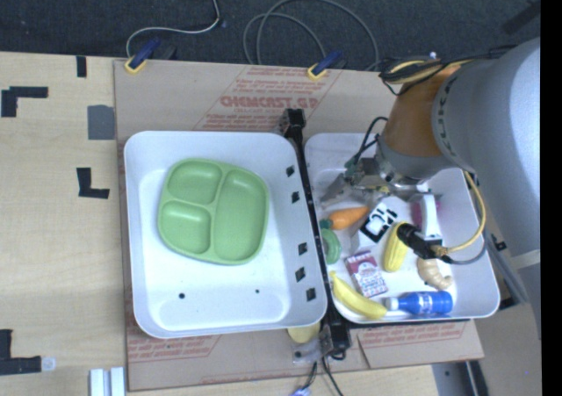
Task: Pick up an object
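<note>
Carrot [349, 217] lies in the right bin [474, 298], just left of the gripper [379, 220]; whether the jaws are open or closed cannot be told. Banana [356, 300] and bottle [423, 303] lie below the carrot.

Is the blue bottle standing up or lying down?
Lying down. The blue bottle rests on its side along the right bin's near edge, beside a banana.

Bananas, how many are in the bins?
1 that I can tell for sure: a banana along the near edge of the right bin, beside the blue bottle. The arm covers part of that bin, so more could be hidden.
</note>
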`<state>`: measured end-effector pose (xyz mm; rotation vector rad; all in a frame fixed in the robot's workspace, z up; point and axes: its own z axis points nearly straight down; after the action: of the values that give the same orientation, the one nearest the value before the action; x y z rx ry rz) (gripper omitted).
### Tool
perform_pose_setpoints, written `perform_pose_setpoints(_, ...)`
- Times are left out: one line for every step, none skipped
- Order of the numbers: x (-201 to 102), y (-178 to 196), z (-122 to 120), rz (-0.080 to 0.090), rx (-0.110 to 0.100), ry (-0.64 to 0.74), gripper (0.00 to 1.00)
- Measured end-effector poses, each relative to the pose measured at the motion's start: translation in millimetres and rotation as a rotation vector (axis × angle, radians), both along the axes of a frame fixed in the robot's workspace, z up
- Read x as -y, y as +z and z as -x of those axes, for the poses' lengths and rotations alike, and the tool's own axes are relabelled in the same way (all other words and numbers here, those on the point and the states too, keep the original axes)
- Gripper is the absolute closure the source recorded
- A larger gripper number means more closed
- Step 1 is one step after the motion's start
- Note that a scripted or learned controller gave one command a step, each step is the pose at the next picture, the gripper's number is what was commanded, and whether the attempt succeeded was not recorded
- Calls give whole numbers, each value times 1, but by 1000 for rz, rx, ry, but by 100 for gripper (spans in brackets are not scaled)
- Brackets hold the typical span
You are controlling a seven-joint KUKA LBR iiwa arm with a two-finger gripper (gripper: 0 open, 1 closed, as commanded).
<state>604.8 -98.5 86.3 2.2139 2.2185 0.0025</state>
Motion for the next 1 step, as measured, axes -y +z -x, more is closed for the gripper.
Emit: perform_pose_setpoints(14,1,16,-3,2,0,0)
